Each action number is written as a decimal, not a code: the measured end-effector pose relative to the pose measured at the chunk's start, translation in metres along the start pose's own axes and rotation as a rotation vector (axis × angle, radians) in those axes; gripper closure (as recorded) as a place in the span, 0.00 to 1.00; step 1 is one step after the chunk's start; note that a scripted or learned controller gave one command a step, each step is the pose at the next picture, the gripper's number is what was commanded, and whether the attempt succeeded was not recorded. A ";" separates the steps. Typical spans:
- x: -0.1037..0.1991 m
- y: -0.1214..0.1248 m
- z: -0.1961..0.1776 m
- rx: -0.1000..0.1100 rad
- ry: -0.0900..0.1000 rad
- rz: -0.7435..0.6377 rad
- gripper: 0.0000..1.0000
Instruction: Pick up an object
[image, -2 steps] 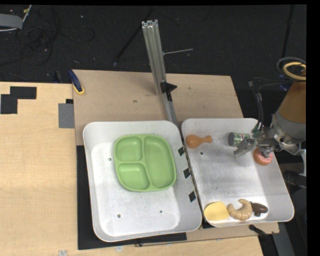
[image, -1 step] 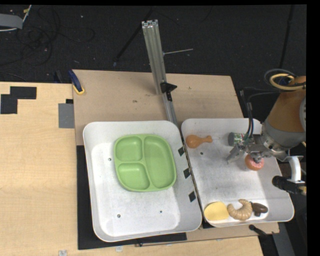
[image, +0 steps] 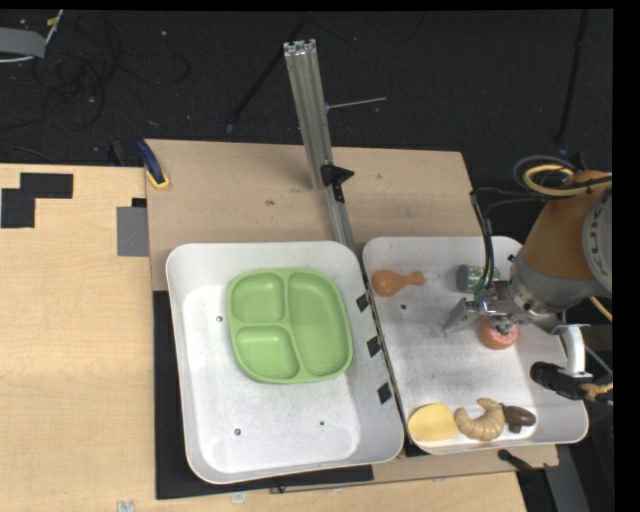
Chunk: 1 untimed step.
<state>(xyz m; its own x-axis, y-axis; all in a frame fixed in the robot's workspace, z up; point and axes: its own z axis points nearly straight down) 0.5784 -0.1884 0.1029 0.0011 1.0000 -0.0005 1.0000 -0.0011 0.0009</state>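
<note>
My gripper (image: 478, 314) hangs low over the right bin (image: 440, 360), near its right side. A pink-red round object (image: 498, 334) lies directly beside and below it, partly covered by the wrist. I cannot make out whether it is held. A small grey-green object (image: 468, 277) sits just behind the gripper. An orange drumstick-shaped toy (image: 395, 282) lies at the bin's back left. Along the front edge lie a yellow rounded piece (image: 432, 423), a tan croissant-shaped toy (image: 482, 420) and a dark brown piece (image: 519, 415).
The left bin (image: 270, 430) holds a green divided plate (image: 290, 325). A metal post (image: 315, 130) rises behind the bins. The arm's orange band and cables (image: 560, 215) stand at the right. Black clips (image: 372, 345) line the wall between the bins.
</note>
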 end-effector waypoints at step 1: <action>0.000 -0.001 -0.008 0.004 0.001 0.002 1.00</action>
<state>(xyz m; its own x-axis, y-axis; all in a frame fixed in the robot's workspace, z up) 0.5774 -0.1887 0.1105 0.0029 1.0000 0.0009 1.0000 -0.0029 -0.0031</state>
